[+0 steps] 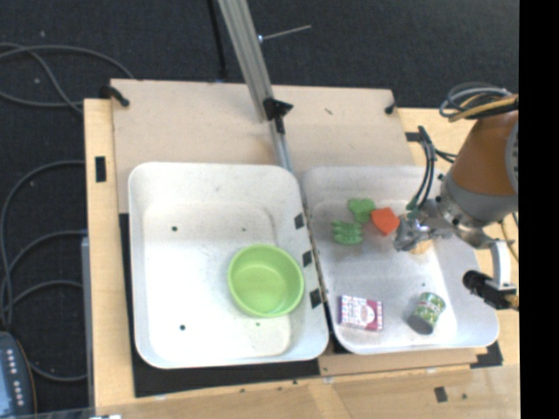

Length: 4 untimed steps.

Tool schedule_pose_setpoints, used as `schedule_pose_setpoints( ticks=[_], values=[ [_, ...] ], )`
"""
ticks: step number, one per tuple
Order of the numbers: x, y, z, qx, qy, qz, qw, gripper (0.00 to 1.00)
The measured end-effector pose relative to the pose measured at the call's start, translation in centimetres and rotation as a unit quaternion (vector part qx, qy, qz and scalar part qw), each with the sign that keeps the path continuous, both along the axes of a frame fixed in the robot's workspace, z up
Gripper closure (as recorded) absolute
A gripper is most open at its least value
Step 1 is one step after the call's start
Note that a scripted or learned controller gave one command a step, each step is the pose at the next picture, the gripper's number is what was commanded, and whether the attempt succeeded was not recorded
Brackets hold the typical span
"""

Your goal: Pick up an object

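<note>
Worktop (201, 120): bears two white bins side by side.
Left bin (175, 208): holds a green bowl (265, 281), left of the divide between the bins.
Right bin (454, 321): landmark for the rest.
Green pieces (353, 221): two, upper left part of the right bin.
Purple packet (360, 312): near its front edge.
Orange object (384, 221): upper middle, just left of the claw.
Claw (409, 236): low over the right bin's upper right; opening cannot be told, nothing seen in its grasp.
Green can (428, 310): front right corner, on its side.
</note>
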State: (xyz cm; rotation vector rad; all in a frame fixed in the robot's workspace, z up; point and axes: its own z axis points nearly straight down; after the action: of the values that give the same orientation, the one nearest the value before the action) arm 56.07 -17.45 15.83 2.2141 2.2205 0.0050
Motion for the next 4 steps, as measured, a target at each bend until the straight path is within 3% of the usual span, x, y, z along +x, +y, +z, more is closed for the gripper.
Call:
schedule_pose_setpoints(
  ticks=[2, 4],
  values=[
    [-0.6, -0.1, 11.0, -0.0004, 0.0, 0.001, 1.0, 1.0],
    [1.4, 9.2, 9.3, 0.0008, 0.003, 0.002, 1.0, 1.0]
  ],
)
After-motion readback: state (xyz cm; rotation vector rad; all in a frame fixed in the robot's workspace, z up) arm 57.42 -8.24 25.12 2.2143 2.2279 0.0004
